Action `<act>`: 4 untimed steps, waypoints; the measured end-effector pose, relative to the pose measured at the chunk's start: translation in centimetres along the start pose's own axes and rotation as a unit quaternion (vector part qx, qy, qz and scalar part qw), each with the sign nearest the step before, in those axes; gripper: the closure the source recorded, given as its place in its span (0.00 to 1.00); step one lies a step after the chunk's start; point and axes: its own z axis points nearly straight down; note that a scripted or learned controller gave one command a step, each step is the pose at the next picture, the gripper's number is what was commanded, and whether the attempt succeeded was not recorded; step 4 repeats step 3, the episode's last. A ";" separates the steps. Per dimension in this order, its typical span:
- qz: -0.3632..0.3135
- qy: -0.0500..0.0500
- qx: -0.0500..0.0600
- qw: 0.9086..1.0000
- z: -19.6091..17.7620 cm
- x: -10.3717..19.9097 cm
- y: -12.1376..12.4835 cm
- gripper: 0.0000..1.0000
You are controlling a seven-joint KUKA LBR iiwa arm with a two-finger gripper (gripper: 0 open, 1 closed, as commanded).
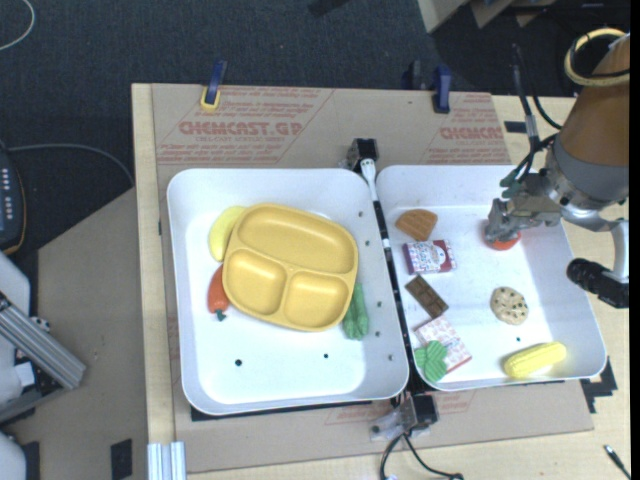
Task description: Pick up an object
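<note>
My gripper (505, 224) is low in the upper right part of the right bin (585, 313), directly over a small red object (504, 240) that peeks out beneath it. In the same bin lie a brown bread-like piece (416, 224), a red and white packet (429, 258), a dark brown bar (426, 295), a cookie (509, 305), a yellow corn cob (534, 360) and a green-edged packet (440, 352). The gripper's body hides most of the red object.
The left bin (190, 348) holds a yellow divided plate (290, 266), with a yellow item (224, 232), a red-orange pepper (217, 294) and a green leafy piece (356, 316) around it. The ridge (385, 258) where the bins meet runs between them.
</note>
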 end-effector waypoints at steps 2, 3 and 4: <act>0.000 0.001 -0.001 1.000 -1.1 7.8 5.9 1.00; 0.000 0.001 -0.001 1.000 -1.5 11.1 9.2 1.00; 0.000 0.001 -0.001 1.000 -1.5 11.1 9.2 1.00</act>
